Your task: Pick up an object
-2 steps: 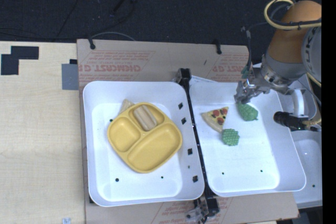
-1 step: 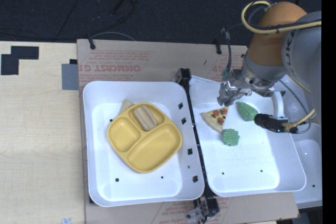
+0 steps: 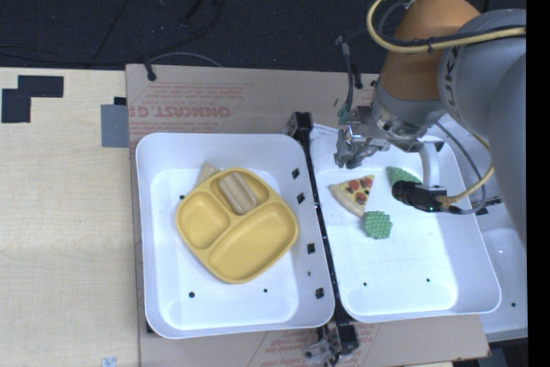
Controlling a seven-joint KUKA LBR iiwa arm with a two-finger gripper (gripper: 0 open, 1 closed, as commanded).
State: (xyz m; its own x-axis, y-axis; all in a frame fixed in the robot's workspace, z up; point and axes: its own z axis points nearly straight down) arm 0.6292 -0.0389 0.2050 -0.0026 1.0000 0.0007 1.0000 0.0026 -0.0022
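a two-finger gripper (image 3: 351, 152) is seen lowered over the far corner of the right bin (image 3: 464, 288), just beyond the pizza slice (image 3: 355, 193). nothing is seen between its parts, and whether it is open or closed cannot be told from this angle.

three small things are laid out in the right bin: the pizza slice near the divider, a green knobbly piece (image 3: 376, 224) just beside its lower corner, and a green strip (image 3: 401, 175) partly hidden by a black attachment on the arm. in the left bin (image 3: 163, 185) a yellow tray (image 3: 238, 226) is set, with a tan ridged piece (image 3: 237, 192) lying in its top compartment.

the slice is judged the likeliest target. it appears flat and thin, triangular, with a pale crust edge and red and green spots on a yellow top. little height is offered for a pinch, so it could be slid along the bin floor or missed entirely. the bin wall and divider stand near the gripper and could be struck on a descent. the green piece could also be nudged if the slice is pushed.
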